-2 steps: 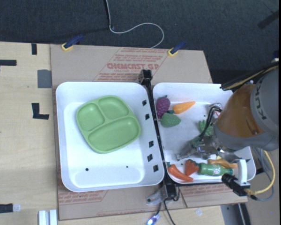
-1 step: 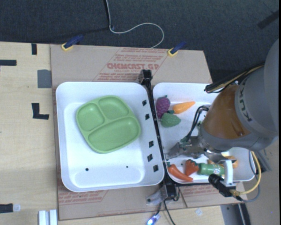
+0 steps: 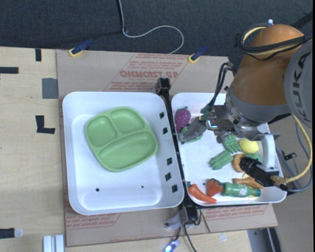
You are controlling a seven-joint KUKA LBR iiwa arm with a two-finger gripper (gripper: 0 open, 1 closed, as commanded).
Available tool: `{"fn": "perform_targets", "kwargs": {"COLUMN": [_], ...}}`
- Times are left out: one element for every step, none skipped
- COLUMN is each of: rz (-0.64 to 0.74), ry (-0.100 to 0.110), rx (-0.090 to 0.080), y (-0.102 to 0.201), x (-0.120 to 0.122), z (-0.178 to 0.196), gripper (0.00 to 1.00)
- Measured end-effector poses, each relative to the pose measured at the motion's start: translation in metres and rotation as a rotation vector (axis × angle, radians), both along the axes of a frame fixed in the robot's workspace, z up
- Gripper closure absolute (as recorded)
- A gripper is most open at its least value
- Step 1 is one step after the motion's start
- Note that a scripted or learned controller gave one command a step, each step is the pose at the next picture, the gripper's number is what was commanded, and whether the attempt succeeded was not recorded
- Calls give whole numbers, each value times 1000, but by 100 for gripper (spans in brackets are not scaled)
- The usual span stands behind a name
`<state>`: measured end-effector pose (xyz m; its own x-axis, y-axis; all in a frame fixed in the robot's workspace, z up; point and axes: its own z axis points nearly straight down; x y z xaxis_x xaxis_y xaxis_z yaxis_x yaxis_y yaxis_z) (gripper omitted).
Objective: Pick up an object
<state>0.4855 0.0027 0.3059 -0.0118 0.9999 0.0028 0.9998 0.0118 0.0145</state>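
Two-finger gripper (image 3: 195, 132), low over the right-hand shallow white bin (image 3: 275, 196) at its left wall; grip state cannot be told from here. Purple plastic grape cluster (image 3: 182, 117) touching it just above-left. Green plastic toy vegetable (image 3: 221, 158) near, to its right; yellow toy piece (image 3: 249, 146) beyond. Green three-compartment plastic plate (image 3: 122, 138) well to its left, in the left-hand white bin (image 3: 76, 156).

Two white bins (image 3: 76, 140), one green plate (image 3: 122, 138), one arm (image 3: 268, 67), and roughly eight toy foods (image 3: 220, 159), partly hidden.
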Motion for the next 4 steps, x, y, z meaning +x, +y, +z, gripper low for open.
{"fn": "perform_targets", "kwargs": {"rz": [-8,-5,-7,-17], "ry": [18,6,22,13], "rx": [-4,-2,-4,-5], "y": [-4,27,68,3], "x": [-2,3,-3,-2], "z": [1,91,25,57], "gripper": [100,100,100,100]}}
